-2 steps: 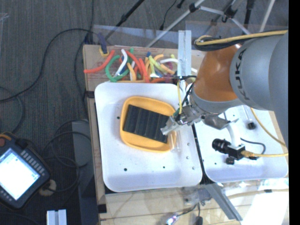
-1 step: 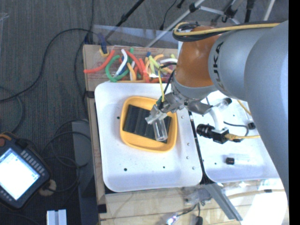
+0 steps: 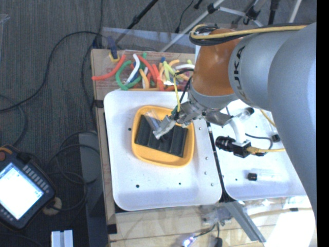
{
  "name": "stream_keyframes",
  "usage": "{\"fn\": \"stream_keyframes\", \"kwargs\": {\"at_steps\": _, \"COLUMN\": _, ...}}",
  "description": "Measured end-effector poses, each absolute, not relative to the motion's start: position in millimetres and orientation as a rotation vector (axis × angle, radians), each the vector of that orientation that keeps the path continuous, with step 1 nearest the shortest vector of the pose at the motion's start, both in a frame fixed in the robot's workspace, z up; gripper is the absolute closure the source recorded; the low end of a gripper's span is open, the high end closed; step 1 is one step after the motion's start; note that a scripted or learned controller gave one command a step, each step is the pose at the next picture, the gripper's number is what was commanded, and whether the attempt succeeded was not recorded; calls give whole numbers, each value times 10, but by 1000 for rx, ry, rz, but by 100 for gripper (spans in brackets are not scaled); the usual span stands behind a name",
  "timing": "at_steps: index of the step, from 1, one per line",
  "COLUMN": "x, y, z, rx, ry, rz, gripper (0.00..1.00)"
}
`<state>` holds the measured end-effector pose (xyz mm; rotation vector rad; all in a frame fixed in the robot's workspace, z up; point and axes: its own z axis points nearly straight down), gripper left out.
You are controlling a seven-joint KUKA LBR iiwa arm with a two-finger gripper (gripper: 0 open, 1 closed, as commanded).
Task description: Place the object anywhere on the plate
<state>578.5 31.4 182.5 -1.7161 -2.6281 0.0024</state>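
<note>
Nearest to us, the left bin (image 3: 154, 194) shows a bare white floor at its front edge. In the right bin (image 3: 267, 189) a small black piece (image 3: 251, 176) lies well apart from everything the task concerns.

Further in, the yellow plate (image 3: 154, 159) sits in the middle of the left bin. A black ribbed block (image 3: 148, 138), which we take to be the task's object, already lies inside its rim. The block covers most of the plate's floor. Its longer side seems to run from the plate's far left towards its near right, with the ribs crossing that line.

The gripper (image 3: 162, 128) hangs directly over the block's far half, so close that we cannot say whether it touches. We cannot tell how wide it stands, nor whether it has hold of the block (the silvery tip blurs into something pale and greyish just beside it).

Since the object lies straight below the gripper and not off to one side, we judge that the coming move calls for no sideways travel, only a release and a clean lift.

Beyond the plate the arm (image 3: 221, 71) rises to the right, and coloured cables (image 3: 139, 73) lie heaped behind the bins.
</note>
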Motion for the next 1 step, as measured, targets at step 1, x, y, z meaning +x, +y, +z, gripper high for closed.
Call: {"fn": "stream_keyframes", "kwargs": {"at_steps": 1, "x": 6601, "y": 286, "z": 1829, "rx": -1655, "ry": -2669, "rz": 1, "gripper": 0}}
